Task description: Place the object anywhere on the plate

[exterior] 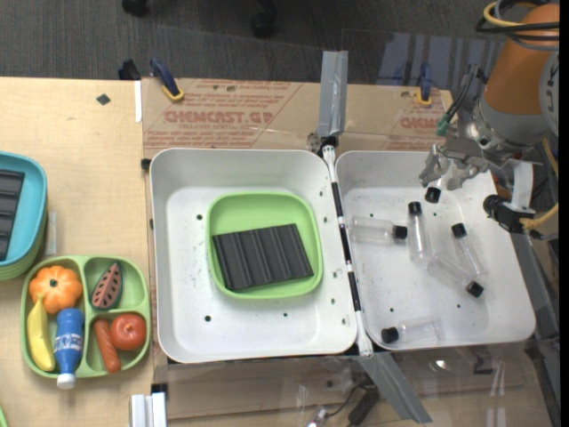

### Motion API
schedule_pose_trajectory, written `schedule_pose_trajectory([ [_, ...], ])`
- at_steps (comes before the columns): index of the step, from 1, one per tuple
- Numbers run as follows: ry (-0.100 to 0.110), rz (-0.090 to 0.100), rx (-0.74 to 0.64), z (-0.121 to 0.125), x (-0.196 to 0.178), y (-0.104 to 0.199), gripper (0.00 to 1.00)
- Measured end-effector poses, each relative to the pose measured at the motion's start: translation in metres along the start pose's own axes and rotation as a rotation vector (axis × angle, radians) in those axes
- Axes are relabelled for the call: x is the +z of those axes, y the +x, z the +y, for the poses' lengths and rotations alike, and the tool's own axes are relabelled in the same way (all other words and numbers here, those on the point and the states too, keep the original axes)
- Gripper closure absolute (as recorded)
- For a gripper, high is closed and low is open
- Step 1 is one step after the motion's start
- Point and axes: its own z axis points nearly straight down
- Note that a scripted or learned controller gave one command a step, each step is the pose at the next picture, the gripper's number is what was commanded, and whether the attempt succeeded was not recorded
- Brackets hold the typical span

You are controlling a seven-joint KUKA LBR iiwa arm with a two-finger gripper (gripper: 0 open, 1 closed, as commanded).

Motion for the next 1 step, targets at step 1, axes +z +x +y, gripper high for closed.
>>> schedule_pose_trajectory([
  [1, 0.000, 0.000, 0.000, 0.0000, 0.0000, 0.0000, 0.00],
])
